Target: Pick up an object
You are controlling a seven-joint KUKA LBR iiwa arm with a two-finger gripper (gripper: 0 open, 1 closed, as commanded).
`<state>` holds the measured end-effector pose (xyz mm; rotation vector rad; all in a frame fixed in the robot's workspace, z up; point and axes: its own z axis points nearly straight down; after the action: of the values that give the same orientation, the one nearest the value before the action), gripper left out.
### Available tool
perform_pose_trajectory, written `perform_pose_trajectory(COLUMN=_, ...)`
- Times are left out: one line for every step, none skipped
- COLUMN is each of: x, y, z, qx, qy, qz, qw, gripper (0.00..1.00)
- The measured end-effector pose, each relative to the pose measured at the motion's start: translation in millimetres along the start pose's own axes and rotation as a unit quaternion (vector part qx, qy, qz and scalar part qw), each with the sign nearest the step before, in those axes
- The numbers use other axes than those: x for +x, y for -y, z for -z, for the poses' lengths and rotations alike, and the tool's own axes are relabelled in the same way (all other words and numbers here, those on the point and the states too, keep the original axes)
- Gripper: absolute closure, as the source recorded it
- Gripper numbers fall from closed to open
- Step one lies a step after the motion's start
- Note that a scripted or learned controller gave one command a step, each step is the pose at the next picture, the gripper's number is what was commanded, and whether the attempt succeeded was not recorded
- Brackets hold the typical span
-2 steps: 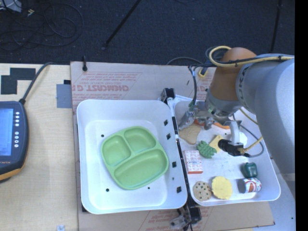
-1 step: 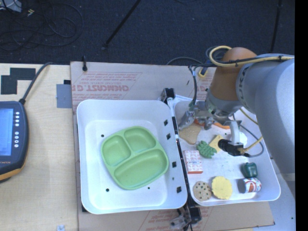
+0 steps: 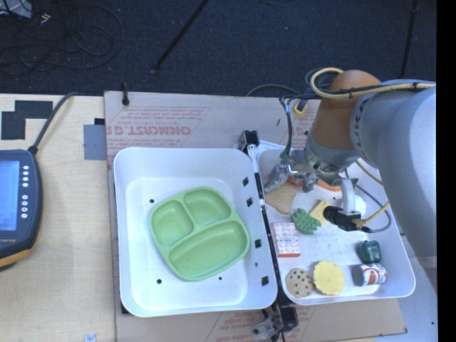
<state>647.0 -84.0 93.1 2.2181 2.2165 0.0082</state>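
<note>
The gripper (image 3: 296, 175) was seen low over the far left corner of the right bin (image 3: 328, 246). Whether it was spread or pressed together could not be told, as the wrist covered it. The likeliest object to be picked was judged to be the tan bread slice (image 3: 281, 199), which lay flat just on the near side of the gripper, close to the wall between the bins.

For a sound grasp, the tool would have to be centred over the slice and lowered squarely. A flat piece so near a wall was expected to slip, or to be pushed against that wall, if approached off-centre. Just to its right a green leafy toy (image 3: 306, 221) lay beside a yellow wedge (image 3: 320, 212), and both were thought liable to be caught along with it. An orange piece (image 3: 330, 186) was partly hidden under the wrist.

Elsewhere, at the far left, a teach pendant (image 3: 14, 198) was noted on the bench, and a green divided plate (image 3: 199, 231) lay in the left bin (image 3: 135, 191). Nearer in the right bin, apart from the gripper, a red-and-white card (image 3: 286, 240), a cookie (image 3: 299, 282), a yellow disc (image 3: 328, 278), a dark green cup (image 3: 369, 251) and a red-and-white can (image 3: 370, 274) were set. None of them was judged to be in the way.
</note>
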Motion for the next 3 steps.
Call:
perform_pose_trajectory(x=2, y=0, z=0, qx=0.0, qy=0.001, qz=0.0, qw=1.0, gripper=0.0)
perform_pose_trajectory(x=-1, y=59, z=1, qx=-0.003, qy=0.0, qz=-0.001, qw=1.0, gripper=0.0)
perform_pose_trajectory(x=-7, y=96, z=1, qx=-0.004, qy=0.0, qz=-0.001, qw=1.0, gripper=0.0)
